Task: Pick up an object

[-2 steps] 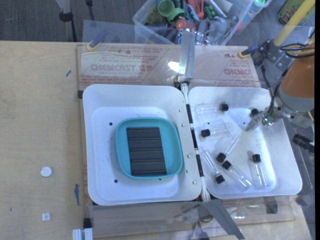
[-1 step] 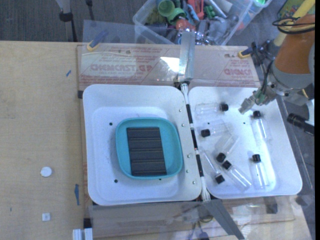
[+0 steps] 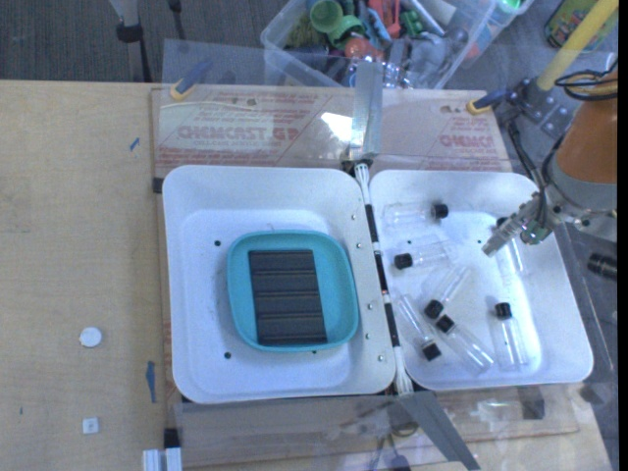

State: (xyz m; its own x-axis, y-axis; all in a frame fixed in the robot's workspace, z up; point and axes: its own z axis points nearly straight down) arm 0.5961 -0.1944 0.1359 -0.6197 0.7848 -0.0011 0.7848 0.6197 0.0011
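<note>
Several clear plastic tubes with black caps lie scattered in the right bin (image 3: pixel 549 361): one near the top (image 3: pixel 417 214), one at the left (image 3: pixel 422 257), a pair in the middle (image 3: pixel 442 302) and one at the right (image 3: pixel 506 332). My gripper (image 3: pixel 496 243) hangs over the bin's upper right part, pointing down and to the left, its tip just above the bin floor and right of the tubes. No tube shows between its fingers.
The left bin (image 3: pixel 186 263) holds a teal tray (image 3: pixel 240 263) with a dark ribbed block (image 3: pixel 287 297) in it. A clear box of colourful toys (image 3: pixel 392 18) stands behind the bins. The arm's orange band (image 3: pixel 594 140) is at the right edge.
</note>
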